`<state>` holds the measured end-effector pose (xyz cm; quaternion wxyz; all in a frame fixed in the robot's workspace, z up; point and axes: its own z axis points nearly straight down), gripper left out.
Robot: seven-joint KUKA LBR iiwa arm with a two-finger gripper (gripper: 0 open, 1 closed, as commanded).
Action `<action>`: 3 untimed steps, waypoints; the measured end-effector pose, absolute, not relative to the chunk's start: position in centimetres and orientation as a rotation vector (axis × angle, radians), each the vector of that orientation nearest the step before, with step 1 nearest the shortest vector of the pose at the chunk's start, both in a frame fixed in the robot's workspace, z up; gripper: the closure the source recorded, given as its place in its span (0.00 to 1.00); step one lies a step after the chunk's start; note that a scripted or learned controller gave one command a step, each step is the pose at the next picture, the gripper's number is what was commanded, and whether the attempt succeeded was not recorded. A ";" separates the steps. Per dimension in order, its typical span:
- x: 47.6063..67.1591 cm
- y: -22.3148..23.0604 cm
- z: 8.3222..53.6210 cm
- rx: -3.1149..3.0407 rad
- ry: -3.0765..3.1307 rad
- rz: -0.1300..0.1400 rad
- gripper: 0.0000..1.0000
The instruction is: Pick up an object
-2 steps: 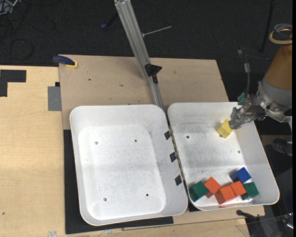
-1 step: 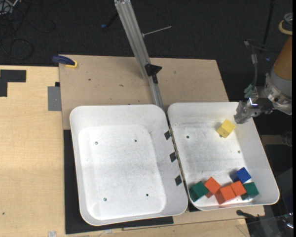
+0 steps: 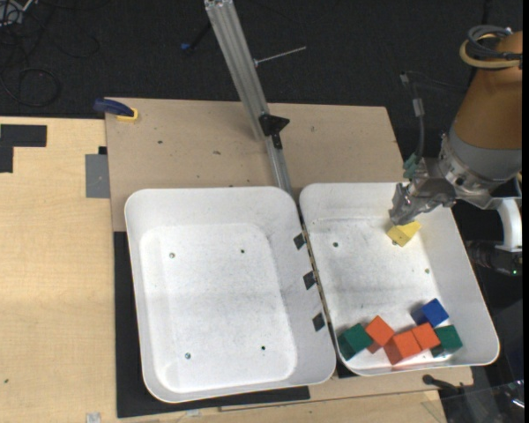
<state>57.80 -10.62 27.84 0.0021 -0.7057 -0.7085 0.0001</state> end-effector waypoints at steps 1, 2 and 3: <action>57.6 -5.5 25.9 -2.213 -2.222 0.002 1.00; 57.5 -0.4 26.2 -2.213 -2.224 0.001 1.00; 57.6 4.6 24.2 -2.214 -2.221 0.006 1.00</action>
